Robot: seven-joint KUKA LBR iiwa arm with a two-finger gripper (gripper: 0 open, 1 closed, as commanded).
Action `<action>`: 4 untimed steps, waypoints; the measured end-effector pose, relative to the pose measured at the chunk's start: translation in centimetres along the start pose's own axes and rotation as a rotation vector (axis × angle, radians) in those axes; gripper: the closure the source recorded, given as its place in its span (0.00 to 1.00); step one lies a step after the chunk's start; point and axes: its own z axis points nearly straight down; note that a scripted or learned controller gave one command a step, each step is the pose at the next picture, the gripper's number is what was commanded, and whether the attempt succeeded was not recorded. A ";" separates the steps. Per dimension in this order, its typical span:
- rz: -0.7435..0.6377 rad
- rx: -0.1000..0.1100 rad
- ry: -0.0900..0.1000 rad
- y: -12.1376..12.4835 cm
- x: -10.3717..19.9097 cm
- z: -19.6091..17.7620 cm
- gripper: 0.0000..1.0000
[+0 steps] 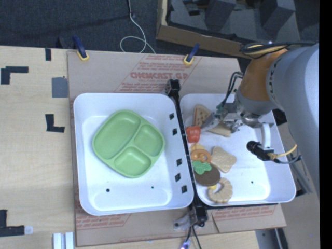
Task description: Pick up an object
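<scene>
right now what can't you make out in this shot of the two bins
- Gripper: in the camera view its tip is small and dark, so whether it holds anything is unclear.
- Pale food piece under the gripper: partly covered by it, so its shape is unclear.
- Right bin: the arm hides its upper right corner.
- Food pile by the divider: the pieces overlap and are too small to identify.

the hand (224, 119) blurs over a pale food piece (220, 130), its grip too unclear to tell.
</scene>
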 end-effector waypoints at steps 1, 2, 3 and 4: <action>-0.007 -0.012 0.003 5.1 7.8 -10.7 0.00; 0.003 0.005 0.001 1.6 8.7 -9.9 0.00; -0.001 -0.016 0.001 1.4 12.8 -34.2 0.00; -0.004 0.005 0.003 4.9 20.0 -31.1 0.00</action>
